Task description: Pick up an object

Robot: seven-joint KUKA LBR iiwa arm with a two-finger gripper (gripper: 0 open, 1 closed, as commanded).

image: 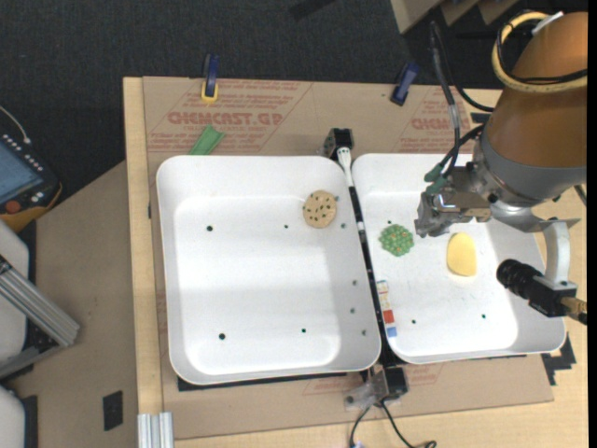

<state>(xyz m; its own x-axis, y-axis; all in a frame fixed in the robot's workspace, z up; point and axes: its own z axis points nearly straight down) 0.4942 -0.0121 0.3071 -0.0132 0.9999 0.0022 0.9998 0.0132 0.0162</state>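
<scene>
At the near edge of the desk point(280, 409), a black clamp with a trailing cable point(382, 385) sits at the seam where the two white bins meet. The left bin point(187, 343) holds a round tan cookie with dark spots point(320, 209), lying near its far right corner, close to the divider. In the right bin point(448, 339), a yellow lemon-shaped object point(462, 254) lies about mid-bin, with a green bumpy ball point(396, 240) just to its left and apart from it. The tool point(438, 215) hangs over the far part of the right bin, above and between the ball and the lemon shape; nothing can be seen between its fingers, and whether they are spread or closed I cannot tell. Beyond it rises the arm point(546, 101) with its orange band. Farther back, on the cardboard sheet point(280, 110), lies a green strip point(205, 140), and two blue clips point(211, 77) pin the sheet's far edge.
</scene>
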